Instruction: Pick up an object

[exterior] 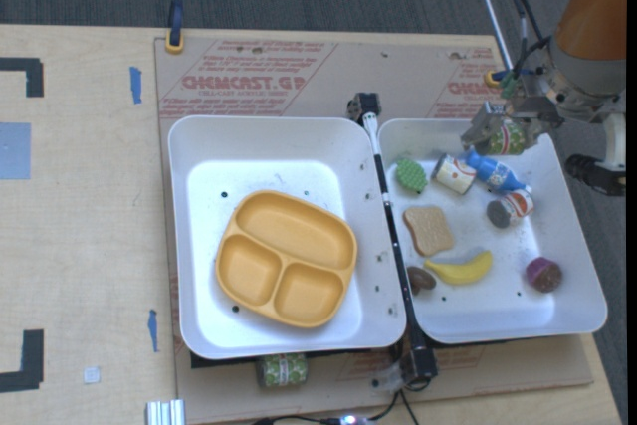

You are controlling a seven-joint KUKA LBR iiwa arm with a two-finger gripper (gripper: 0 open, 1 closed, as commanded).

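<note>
red "CHEMCAST GP" print, brown board [249, 80]

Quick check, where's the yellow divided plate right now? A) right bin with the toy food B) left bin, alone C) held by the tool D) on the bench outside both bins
B: the yellow divided plate lies flat in the left bin, while the banana, bread slice and other toy food sit in the right bin.

The arm [597, 5] runs off the right edge; a green can [283, 370] sits half-hidden under the left bin [199, 214].
</note>
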